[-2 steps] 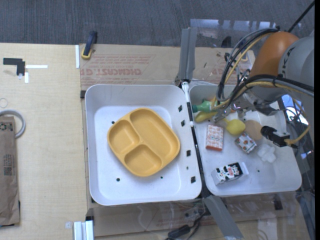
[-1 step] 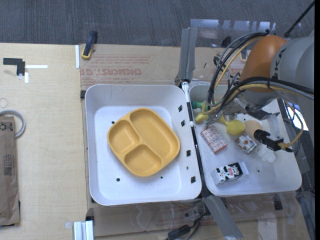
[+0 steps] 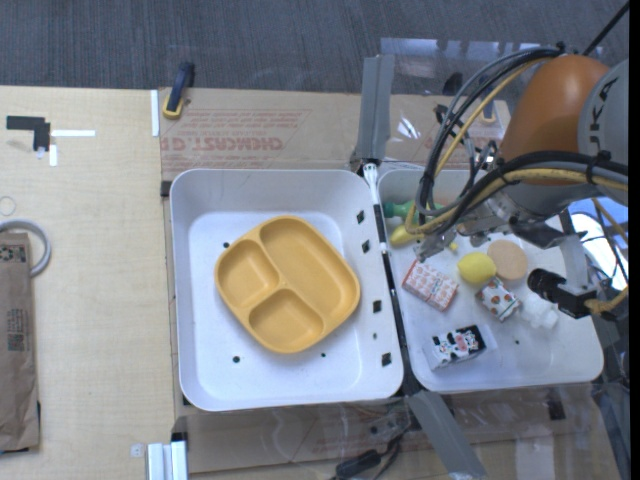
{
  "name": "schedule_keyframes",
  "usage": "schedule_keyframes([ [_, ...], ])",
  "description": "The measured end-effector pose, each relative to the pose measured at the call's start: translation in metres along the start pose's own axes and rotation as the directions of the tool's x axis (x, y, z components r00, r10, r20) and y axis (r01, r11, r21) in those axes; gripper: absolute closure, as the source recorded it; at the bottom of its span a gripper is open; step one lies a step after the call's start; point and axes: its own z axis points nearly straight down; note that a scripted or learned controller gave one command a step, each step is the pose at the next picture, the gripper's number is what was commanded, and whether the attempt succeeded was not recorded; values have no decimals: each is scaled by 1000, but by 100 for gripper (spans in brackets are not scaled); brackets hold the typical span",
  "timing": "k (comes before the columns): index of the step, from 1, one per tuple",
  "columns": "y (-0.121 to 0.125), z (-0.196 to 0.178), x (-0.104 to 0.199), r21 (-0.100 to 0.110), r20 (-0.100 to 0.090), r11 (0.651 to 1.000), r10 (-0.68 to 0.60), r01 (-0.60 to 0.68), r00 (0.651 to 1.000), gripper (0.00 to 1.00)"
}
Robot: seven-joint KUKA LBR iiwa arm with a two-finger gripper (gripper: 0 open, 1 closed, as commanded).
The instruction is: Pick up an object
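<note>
Leftmost, a yellow divided plate (image 3: 288,284) lies alone in the left bin (image 3: 200,368). At its 3 o'clock, the right bin (image 3: 585,368) crowds a pink packet (image 3: 431,285), cow-print carton (image 3: 459,345), lemon (image 3: 477,267) and peach disc (image 3: 508,261). Whether the hand is clenched cannot be told. Risk: tight clutter and trailing cables (image 3: 470,88) may spoil a grasp.

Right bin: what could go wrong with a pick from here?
1. The lemon, the tan ball and the small carton crowd together, so a grab may nudge or catch two.
2. Cables hang low over the bin's back and may snag.
3. The arm hides part of the bin.
</note>
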Motion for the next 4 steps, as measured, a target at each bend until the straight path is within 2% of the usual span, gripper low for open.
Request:
schedule_keyframes([
  [1, 0, 46, -69, 1, 0, 998, 65, -65, 998, 0],
  [2, 0, 46, -69, 1, 0, 998, 65, -65, 998, 0],
  [3, 42, 99, -70, -1, 1, 999, -52, 52, 999, 0],
  [4, -1, 99, -100, -1, 1, 1000, -19, 19, 1000, 0],
])
